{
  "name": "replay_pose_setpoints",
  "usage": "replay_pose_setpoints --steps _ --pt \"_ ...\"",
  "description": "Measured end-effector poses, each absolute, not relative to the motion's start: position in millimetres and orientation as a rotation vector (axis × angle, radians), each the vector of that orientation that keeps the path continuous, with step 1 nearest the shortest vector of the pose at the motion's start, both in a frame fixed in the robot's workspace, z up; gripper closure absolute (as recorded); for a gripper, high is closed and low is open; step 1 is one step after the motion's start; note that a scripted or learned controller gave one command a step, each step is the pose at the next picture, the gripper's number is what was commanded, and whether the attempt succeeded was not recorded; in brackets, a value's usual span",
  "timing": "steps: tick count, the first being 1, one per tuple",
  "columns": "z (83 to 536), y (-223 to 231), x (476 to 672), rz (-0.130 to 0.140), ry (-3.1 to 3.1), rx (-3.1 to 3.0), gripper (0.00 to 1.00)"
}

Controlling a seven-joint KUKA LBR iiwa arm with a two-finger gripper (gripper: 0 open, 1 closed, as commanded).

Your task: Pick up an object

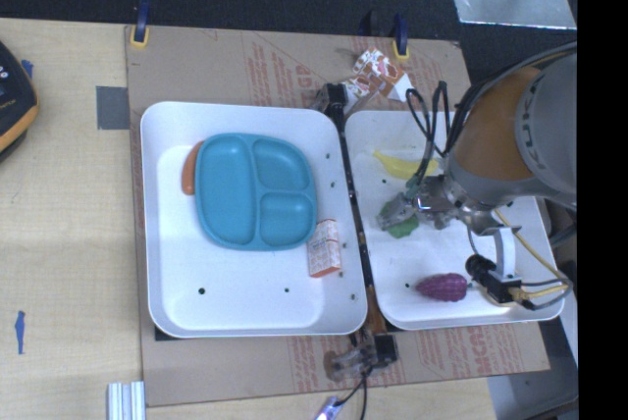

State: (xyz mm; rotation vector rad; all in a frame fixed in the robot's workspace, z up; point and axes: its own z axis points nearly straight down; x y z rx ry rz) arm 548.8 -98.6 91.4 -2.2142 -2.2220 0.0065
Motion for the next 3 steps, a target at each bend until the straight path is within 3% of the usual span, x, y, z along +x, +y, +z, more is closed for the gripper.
replay_pose_setpoints --steps 1,2,3 --pt "101.5 -99.4 548.8 0.009 -2.223 -2.212 1.0" --pt "195.8 -153.2 584.6 0.002 -2.224 -2.219 1.0" --pt "195.3 -152.9 584.3 0.002 -2.224 -2.217 0.0"
